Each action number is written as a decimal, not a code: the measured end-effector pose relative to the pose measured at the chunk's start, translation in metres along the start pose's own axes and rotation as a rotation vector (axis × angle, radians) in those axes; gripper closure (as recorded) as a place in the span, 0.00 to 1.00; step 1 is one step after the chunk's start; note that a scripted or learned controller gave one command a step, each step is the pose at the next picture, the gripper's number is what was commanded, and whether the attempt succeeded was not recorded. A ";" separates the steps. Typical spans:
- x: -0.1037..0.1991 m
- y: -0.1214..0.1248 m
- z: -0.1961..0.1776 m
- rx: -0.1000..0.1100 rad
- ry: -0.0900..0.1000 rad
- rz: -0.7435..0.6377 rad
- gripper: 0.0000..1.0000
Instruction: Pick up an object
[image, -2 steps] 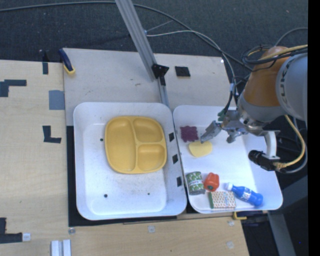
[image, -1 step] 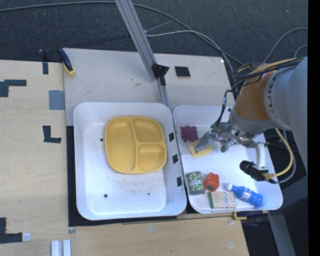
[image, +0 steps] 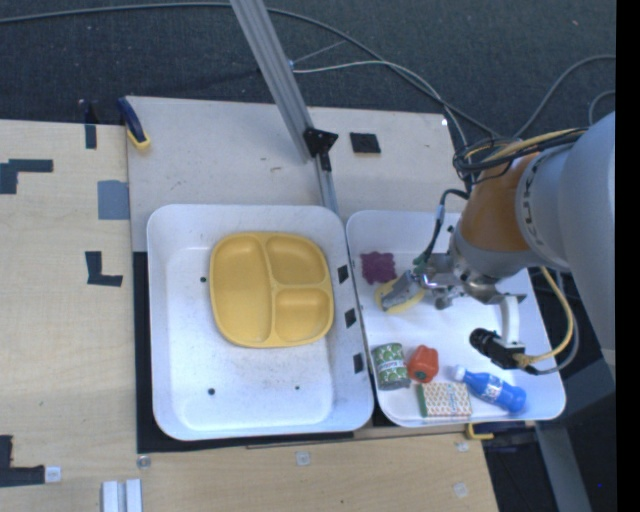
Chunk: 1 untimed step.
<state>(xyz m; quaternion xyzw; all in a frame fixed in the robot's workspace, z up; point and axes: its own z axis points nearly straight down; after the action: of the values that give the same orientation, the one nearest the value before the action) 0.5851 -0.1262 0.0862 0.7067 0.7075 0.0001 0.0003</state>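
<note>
A yellow object (image: 396, 299) is seen at the tip of the hand (image: 405, 293), in the upper left part of the right bin (image: 548, 405); it appears to lie between the fingers, though the grip itself is too small and shadowed to be judged, and whether the hand is open or closed cannot be told. The hand is reached in from the right by the grey arm (image: 560, 200), whose orange band (image: 490, 210) is seen above the wrist.

Just above the hand, a purple object (image: 378, 266) is found near the bin's left wall. Along the front of the same bin, a small can with a green label (image: 389, 365) is set beside an orange-red object (image: 424, 363); the label's print is too small to be read. In front of these, a flat patterned packet (image: 445, 400) is laid, and to its right a blue bottle with a white cap (image: 492, 389) is lying on its side. No writing on either can be made out.

The left bin (image: 165, 300) is occupied by a yellow divided plate (image: 271, 288) with three compartments. Both bins are carried side by side on the desk (image: 60, 300), on which dark tape marks are scattered.
</note>
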 end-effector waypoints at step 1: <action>0.000 0.005 -0.018 -0.015 -0.003 -0.002 1.00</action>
<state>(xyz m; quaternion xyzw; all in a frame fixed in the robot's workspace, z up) 0.5899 -0.1265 0.1038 0.7062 0.7080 0.0046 0.0066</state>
